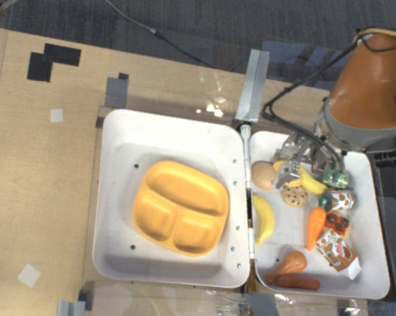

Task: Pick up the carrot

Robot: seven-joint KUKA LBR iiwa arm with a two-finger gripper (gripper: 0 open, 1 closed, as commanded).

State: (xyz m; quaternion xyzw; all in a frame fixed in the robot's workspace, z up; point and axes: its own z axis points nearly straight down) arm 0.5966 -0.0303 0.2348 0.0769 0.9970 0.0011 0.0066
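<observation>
Hovering over the upper part of the right bin point(373, 285), the claw point(300, 163) hangs off the grey arm with its orange band point(371, 79), metal fingers pointing down toward the toy food; whether they're spread or closed I cannot tell, too much clutter and glare around the tips, and nothing is seen gripped between them. Carrot point(315, 227) lies in the same right bin, below and slightly right of the claw in frame, so toward the near edge of the bin. Its long axis runs roughly up-down in frame, fat end up, narrow tip down. Between claw and carrot: a cookie point(294, 196) and a small yellow banana piece point(313, 183), close under the claw. A bigger banana point(263, 220) sits left of the carrot, and a red-and-white snack packet point(336, 250) just beside its right flank, looks touching or nearly so. Sausage point(296, 281) and a brown pear-like piece point(291, 261) lie below its tip. Left bin point(112, 178) holds a yellow divided tray point(180, 208), well apart from the action. Judgement: the claw needs to shift toward the near edge and close across the carrot's short width; the right-side neighbour is tight.
</observation>
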